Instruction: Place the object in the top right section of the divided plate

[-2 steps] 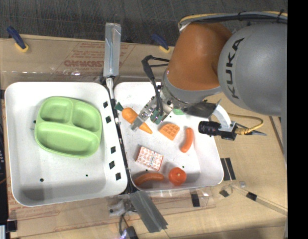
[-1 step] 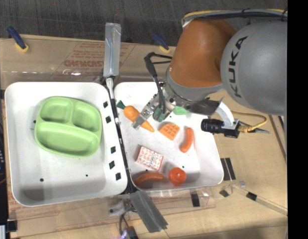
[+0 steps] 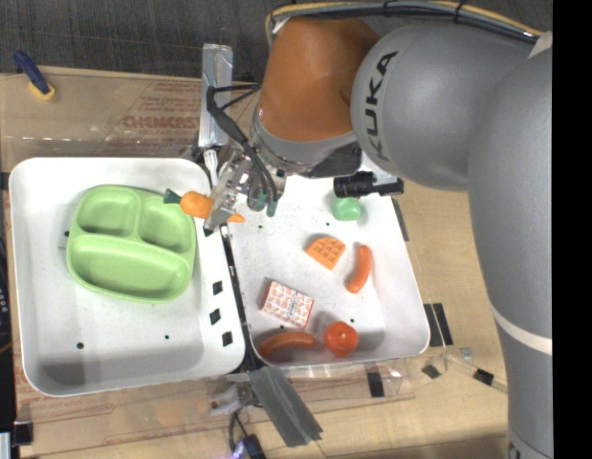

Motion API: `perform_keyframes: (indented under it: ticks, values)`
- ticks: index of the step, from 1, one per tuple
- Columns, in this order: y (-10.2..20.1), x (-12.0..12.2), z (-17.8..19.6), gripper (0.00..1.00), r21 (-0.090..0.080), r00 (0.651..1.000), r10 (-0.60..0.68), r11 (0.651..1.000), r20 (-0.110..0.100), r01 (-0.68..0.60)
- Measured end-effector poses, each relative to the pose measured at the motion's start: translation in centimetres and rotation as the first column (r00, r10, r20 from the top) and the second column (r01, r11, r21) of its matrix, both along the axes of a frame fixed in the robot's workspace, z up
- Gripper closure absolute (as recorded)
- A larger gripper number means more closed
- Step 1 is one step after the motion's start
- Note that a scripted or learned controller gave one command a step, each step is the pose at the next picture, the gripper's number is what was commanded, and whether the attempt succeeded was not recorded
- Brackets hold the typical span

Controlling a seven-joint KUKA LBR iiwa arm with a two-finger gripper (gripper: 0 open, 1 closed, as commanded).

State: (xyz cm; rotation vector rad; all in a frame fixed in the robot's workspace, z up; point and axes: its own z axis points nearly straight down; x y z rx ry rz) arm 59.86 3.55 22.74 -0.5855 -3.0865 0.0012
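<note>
One toy carrot (image 3: 193,202) sits between the fingers of the gripper (image 3: 222,206), orange body lying roughly level with its green top pointing toward the green plate (image 3: 133,242). The fingers look closed narrowly on it near the thick end; much of the orange length sticks out on the plate side, so I judge the hold to be off-centre and possibly loose.

Position: gripper and carrot hang over the wall between the two white bins, just beside the plate's upper right corner. The carrot's green tip seems to reach the plate's rim or hover just above it; height cannot be told from this slanted view.

Plate: three sections, one long one along the lower side, two smaller ones above. The top right section is the one nearest the carrot.

Step in hand, as I judge it: carry and release. To do it well:
- shift toward the plate until the whole carrot is over the section's floor, not its rim;
- lower before letting go, since a round carrot dropped from height may roll over the divider;
- open the fingers fully, then lift straight up.

Right bin (image 3: 391,285) holds a waffle piece (image 3: 325,251), a sausage (image 3: 359,268), a patterned block (image 3: 287,304), a tomato (image 3: 340,338), a second sausage (image 3: 286,344) and a green piece (image 3: 347,208). None lies in the path.
</note>
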Motion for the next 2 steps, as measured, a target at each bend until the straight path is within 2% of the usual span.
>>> perform_keyframes:
  ticks: [1,2]
  values:
    - [-6.0,3.4,-1.9,1.0,-0.001,0.999,-0.032,0.999,0.001,0.032]
    - [-5.9,3.5,-0.8,1.0,-0.002,1.0,-0.027,1.0,0.003,0.027]
